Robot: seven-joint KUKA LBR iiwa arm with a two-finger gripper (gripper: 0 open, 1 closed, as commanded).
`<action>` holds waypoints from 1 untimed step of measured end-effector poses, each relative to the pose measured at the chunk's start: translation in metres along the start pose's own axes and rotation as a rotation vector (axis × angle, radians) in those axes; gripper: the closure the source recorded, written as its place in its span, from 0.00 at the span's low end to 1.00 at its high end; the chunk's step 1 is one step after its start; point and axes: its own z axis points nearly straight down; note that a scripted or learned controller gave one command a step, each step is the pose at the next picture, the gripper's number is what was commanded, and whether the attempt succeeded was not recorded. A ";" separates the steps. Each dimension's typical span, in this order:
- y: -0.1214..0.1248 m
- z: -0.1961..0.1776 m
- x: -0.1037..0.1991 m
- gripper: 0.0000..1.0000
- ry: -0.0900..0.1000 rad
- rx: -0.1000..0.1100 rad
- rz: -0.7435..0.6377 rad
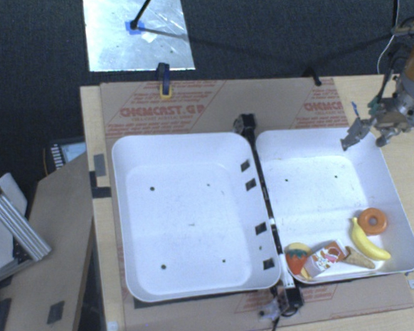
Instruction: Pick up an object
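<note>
Several small objects lie along the near edge of the right bin (313, 153): a yellow banana (366, 240), an orange ring-shaped piece (372, 220), a red-orange round fruit (298, 259), a red and white packet (325, 256) and a brown cone-shaped piece (358, 258). My gripper (365, 139) hangs over the bin's far right corner, well behind the objects. It is open, with nothing between its fingers.
The left bin (135, 202) lies beside the right one, with a black divider strip (260, 193) between them. Both rest on a cardboard sheet (188, 105). A shiny metal sheet (138, 31) lies behind the bench and an aluminium rail (8, 216) at the left.
</note>
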 end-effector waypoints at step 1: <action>0.002 -0.143 0.115 0.00 0.002 -0.017 -0.014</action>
